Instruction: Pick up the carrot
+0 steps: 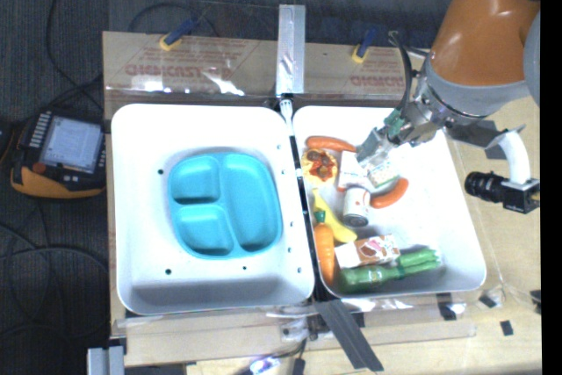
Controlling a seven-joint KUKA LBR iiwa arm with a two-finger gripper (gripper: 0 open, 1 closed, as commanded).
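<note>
the arm reaches in over the right bin (465,215), and the claw (379,152) hangs low above the clutter in that bin's upper middle. whether the claw is spread or pressed together cannot be told from this slanted look down; its tip blends into the packaging beneath it. nothing can be seen caught in it.

the carrot (324,248) lies against the right bin's left wall, near the lower left corner, long axis running up and down the wall. it looks wedged there: a yellow banana (332,219) leans in just beside its upper end, and a small carton (369,252) sits just right of its lower half. below that carton a green vegetable (391,270) runs along the bin's bottom edge.

the claw is over a white can (356,203) and a sausage (389,191), well apart from the carrot, so the pick appears not yet begun. a fair guess: the arm needs to travel toward the bin's lower left, and the wall leaves little room for a finger on that side.

the left bin (140,215) holds a blue divided tray (222,202), out of play.
</note>
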